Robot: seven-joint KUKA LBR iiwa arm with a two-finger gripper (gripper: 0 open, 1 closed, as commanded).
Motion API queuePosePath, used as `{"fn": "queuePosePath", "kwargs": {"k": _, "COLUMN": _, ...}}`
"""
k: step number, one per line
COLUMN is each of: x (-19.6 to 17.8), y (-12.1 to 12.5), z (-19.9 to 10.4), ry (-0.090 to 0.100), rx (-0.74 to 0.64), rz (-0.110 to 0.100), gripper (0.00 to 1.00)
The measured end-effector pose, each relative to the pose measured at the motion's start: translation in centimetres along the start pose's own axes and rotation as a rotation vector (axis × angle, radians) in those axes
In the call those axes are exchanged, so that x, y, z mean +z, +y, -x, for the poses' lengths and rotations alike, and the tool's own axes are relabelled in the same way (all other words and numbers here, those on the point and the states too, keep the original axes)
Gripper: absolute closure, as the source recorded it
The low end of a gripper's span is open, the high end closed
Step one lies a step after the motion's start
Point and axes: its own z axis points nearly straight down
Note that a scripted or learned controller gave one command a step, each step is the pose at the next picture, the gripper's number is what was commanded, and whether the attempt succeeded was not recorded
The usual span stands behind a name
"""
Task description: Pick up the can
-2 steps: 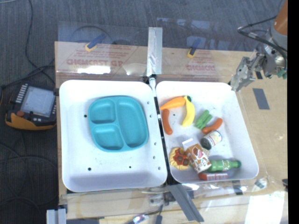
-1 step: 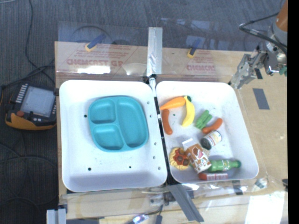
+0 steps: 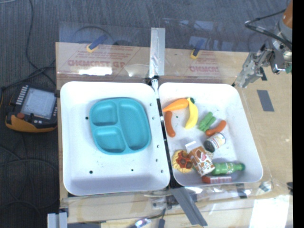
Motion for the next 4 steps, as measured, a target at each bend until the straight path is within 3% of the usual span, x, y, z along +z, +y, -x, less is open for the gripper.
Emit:
{"fn": "queuePosePath", "kwargs": {"k": 1, "x": 0.7, "y": -1.1, "z": -0.1, "ry": 0.019, "rx": -0.335, "rz": -0.006, "gripper": 1.0}}
{"fn": "queuePosePath", "kwargs": {"k": 2, "x": -6.3, "y": -0.9, "z": 0.9, "ry": 0.017, "rx": -0.325, "rz": -0.004, "gripper": 1.0}}
{"fn": "queuePosePath", "kwargs": {"k": 3, "x": -3.8, "y": -0.7, "z": 2.1, "ry": 0.021, "rx": -0.581, "rz": -0.002, "gripper": 1.0}}
{"fn": "queuePosePath", "kwargs": {"k": 4, "x": 0.3, "y": -0.7, "z": 2.4, "ry": 0.02, "rx": -1.058, "rz": 0.005, "gripper": 1.0}}
